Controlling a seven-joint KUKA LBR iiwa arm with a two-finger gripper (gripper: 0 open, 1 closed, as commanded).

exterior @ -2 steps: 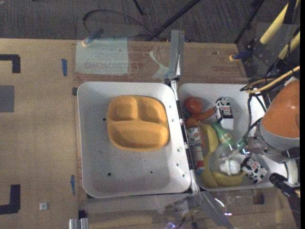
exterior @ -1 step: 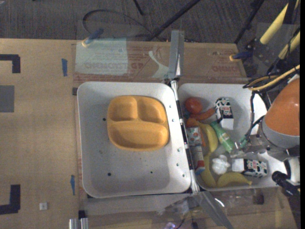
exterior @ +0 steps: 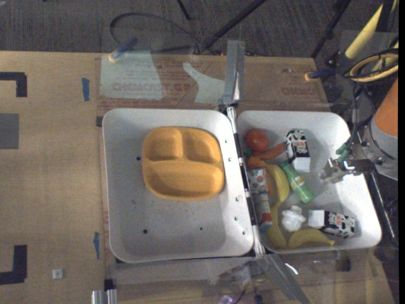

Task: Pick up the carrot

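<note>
1. Carrot: a short orange piece lying in the right bin, toward the bin's ten o'clock corner, just at four o'clock of a red tomato and touching or nearly touching it. Nothing grips it.
2. Writing: no word on any package can be read. The two small milk cartons bear black-and-white cow-patch print; the flat packet along the bin's nine o'clock wall has red and white print too blurred to make out. Mirrored red-brown lettering shows through the clear sheet on the tabletop at twelve o'clock of the bins, but it is illegible.
3. Arm: it enters at three o'clock, with the orange band at the frame edge. The pincer hangs over the right bin's three o'clock side, pointing toward nine o'clock, well apart from the carrot. Whether its fingers are wide or narrow cannot be told, and nothing is seen between them.
4. Other contents of the right bin: a green bottle lies aslant near the centre, a banana beside it toward nine o'clock, a second banana along the six o'clock wall, and a small white object between them.
5. Left bin: it holds an orange divided plate with three compartments, set toward the bin's twelve o'clock half.
</note>
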